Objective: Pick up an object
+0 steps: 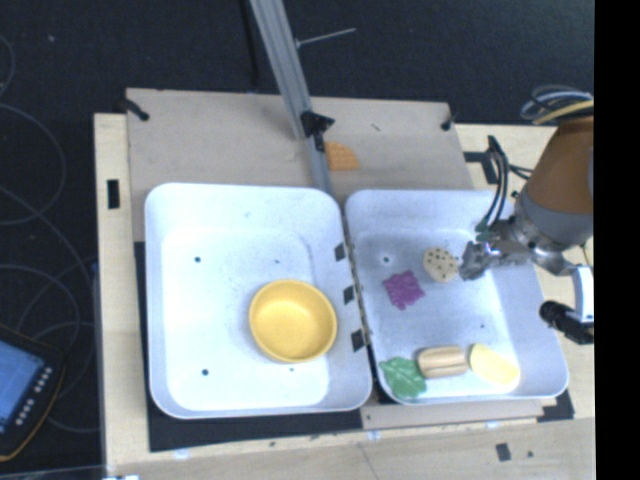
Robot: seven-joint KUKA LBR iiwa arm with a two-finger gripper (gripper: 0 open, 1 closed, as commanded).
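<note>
The speckled cookie (437, 261) lies just left of the claw (470, 264).

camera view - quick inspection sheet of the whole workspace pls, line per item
surface: bench bearing left bin and right bin
job's things: right bin holds spotted cookie, purple piece, green piece, tan cylinder, yellow piece; left bin holds yellow bowl
clutter: orange piece behind the bins
grippers: gripper low beside the cookie
cables: wires on the arm
surroundings: grey pole, tablet
</note>
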